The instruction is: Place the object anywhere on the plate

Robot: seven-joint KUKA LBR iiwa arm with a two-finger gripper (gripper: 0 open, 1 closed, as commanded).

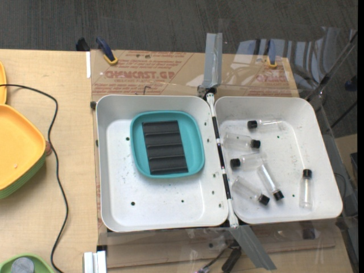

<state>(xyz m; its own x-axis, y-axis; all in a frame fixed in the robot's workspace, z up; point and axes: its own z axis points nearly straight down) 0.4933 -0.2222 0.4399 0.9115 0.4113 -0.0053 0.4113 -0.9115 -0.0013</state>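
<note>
Camera view: pincer state cannot be told. Right bin (318,124): clear vials (267,183), black-capped, scattered and overlapping. Left bin (114,169): teal plate (193,152), dark ridged insert. Risk: transparent, round vials may roll, slip or come up paired.

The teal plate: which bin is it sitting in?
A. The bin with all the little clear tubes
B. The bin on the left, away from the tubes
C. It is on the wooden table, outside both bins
B. The teal plate lies flat in the left bin, holding a dark ribbed insert, while the clear tubes with black caps are scattered in the right bin.
</note>
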